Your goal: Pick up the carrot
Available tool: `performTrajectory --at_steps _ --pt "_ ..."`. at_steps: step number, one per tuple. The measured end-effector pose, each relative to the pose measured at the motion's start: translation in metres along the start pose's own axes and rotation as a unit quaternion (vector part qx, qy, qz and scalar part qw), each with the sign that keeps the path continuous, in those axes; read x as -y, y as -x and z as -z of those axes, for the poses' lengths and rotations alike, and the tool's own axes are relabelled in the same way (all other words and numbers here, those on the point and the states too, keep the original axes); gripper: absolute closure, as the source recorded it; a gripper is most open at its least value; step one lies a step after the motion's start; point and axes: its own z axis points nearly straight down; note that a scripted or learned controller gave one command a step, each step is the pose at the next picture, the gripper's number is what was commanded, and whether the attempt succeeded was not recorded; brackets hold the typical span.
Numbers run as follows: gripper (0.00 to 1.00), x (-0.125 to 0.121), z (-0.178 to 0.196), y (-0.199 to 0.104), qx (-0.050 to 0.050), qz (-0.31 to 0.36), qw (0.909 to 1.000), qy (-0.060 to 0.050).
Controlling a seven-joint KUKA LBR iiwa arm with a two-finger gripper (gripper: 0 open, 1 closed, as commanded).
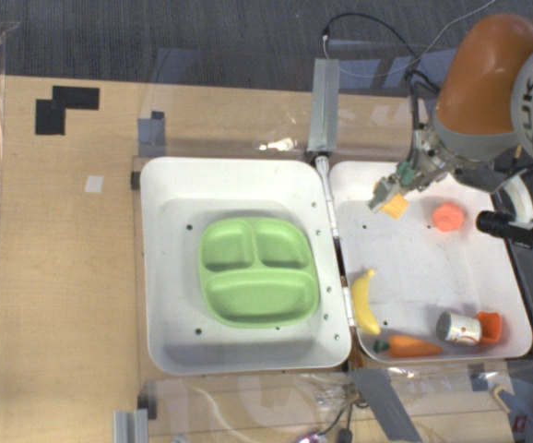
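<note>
Along right bin's front wall, carrot point(412, 346) (untouched), tool point(388, 192) well apart

We are looking down on the grey two-finger gripper point(388, 192) hovering over the right white bin point(515, 293), right by a small yellow wedge-shaped block point(396, 208). The long orange carrot point(412, 346) is lying at the bin's near edge, just beside the yellow banana point(365, 303).

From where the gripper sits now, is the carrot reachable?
Probably yes. The orange carrot lies uncovered at the right bin's near edge, though the yellow banana and metal can crowd it. The gripper is at the far side.
</note>
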Motion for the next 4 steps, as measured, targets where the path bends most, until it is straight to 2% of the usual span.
performTrajectory --at_steps 1,2,3,4 --pt "1.0 -0.002 0.012 0.0 0.001 0.001 1.0 0.003" --pt "1.0 0.032 0.012 -0.05 -0.001 -0.033 0.9995 -0.001" --pt "1.0 0.106 0.096 0.01 0.002 0.223 0.9749 0.001" --pt "1.0 0.075 0.093 -0.001 0.001 0.248 0.9689 0.0"
